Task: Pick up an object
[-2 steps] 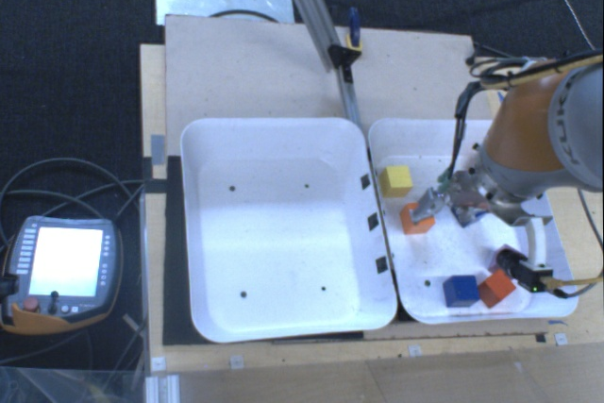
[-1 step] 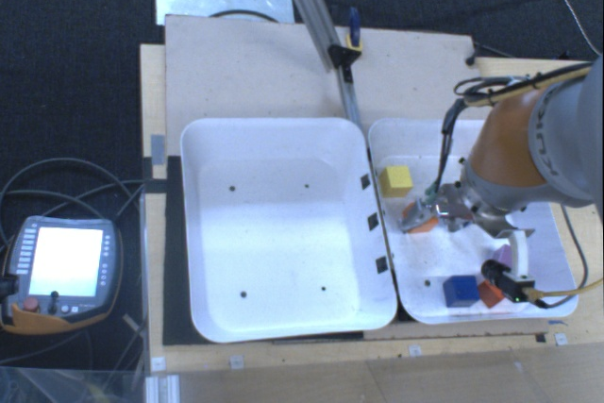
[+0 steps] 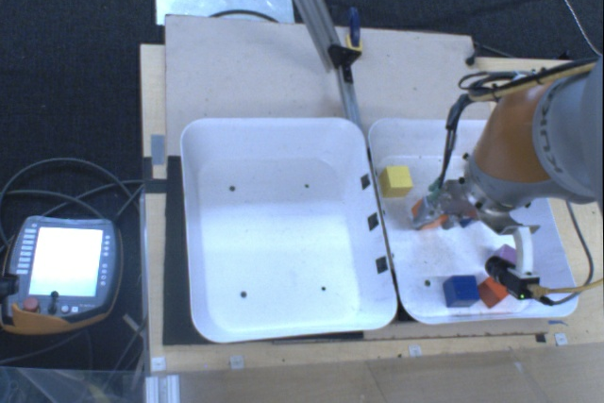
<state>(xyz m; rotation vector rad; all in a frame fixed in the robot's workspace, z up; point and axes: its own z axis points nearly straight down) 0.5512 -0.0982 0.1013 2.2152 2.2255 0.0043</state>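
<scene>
Arm [image 3: 528, 142] reaching from the right into the right bin [image 3: 406, 139]; gripper [image 3: 436, 210] low over the bin floor beside an orange object [image 3: 431, 224]; state of its grasp cannot be told; yellow block [image 3: 395, 179] near the dividing rim; blue block [image 3: 461, 290] and red block [image 3: 491, 293] at the front; left bin [image 3: 203, 203] alongside on the worktop [image 3: 245, 61].

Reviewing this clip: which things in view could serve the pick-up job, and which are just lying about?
Part of the job:
gripper, low in the right bin
yellow block
blue block
orange block

Just lying about:
left bin
teach pendant off the bench
slanted metal pole
</scene>
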